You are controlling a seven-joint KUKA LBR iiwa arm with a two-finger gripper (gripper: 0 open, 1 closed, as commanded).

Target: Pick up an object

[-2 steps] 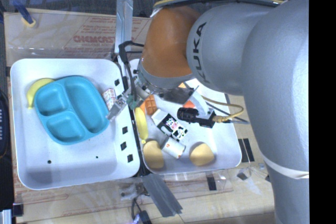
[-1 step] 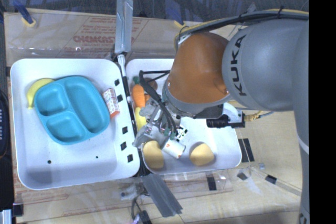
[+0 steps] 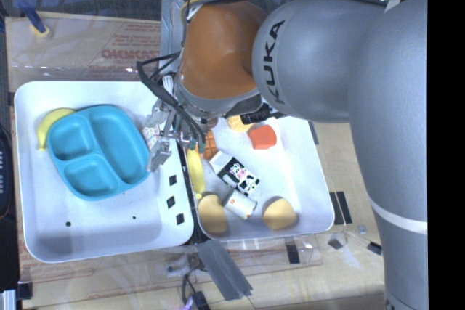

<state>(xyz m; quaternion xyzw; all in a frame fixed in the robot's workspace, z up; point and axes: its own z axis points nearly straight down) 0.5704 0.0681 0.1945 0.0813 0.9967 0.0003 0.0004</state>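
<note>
My gripper (image 3: pixel 166 134) hangs under the orange wrist band, over the divider between the two bins, beside the right edge of a blue divided plate (image 3: pixel 98 149). The plate lies in the left bin (image 3: pixel 43 229) on top of a yellow object (image 3: pixel 49 122). In the right bin (image 3: pixel 316 170) lie a yellow banana (image 3: pixel 195 169), an orange block (image 3: pixel 262 136), a black-and-white box (image 3: pixel 238 175), a small white cup (image 3: pixel 240 205) and two tan rounded pieces (image 3: pixel 211 213), (image 3: pixel 278 213). I see nothing between the fingers.
The grey arm (image 3: pixel 341 47) covers the right bin's back half and the view's right side. A bracket (image 3: pixel 221 268) sits at the bench's front edge below the bins. Brown cardboard (image 3: pixel 87 40) lies behind the left bin.
</note>
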